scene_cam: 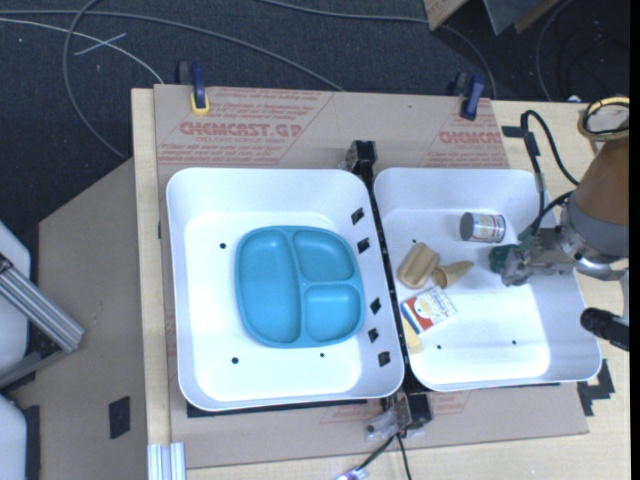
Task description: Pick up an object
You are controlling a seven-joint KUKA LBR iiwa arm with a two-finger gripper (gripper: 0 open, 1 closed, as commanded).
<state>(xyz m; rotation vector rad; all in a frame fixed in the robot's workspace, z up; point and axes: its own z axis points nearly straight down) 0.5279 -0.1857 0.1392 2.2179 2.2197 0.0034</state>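
Lying in the right bin [560, 353] are a small tin [483, 228], a tan wooden piece [420, 265] and a red-and-white packet [429, 310]. Just right of the tin, the gripper [512, 263] is seen low; whether anything is grasped cannot be told. A blue divided plate [300, 285] is held in the left bin [200, 268].

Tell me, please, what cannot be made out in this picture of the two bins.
- Gripper, camera view: too small and blurred to tell what state it is in, or whether it touches anything.
- Small can, camera view: label too small to read.
- Flat packet, camera view: print too small to read.
- Arm, camera view: cut off by the right edge.
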